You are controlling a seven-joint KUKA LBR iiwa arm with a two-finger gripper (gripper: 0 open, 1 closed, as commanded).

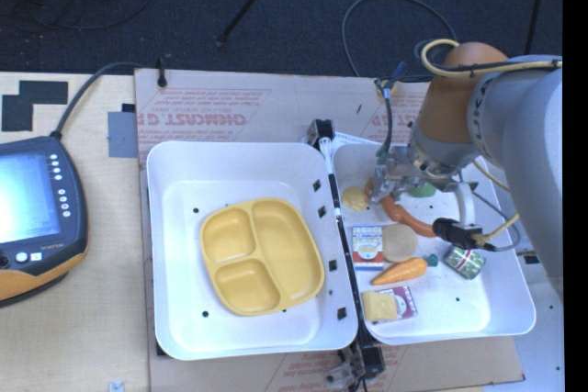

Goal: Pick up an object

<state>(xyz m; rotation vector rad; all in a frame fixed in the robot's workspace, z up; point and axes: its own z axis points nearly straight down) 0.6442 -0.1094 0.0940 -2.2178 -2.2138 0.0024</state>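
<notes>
Gripper (390, 184) low in right bin (501, 312), centre-right of frame; finger state cannot tell. Nearest: orange sausage-like piece (407, 217), likely light, smooth, slippery; grasp mid-length
</notes>
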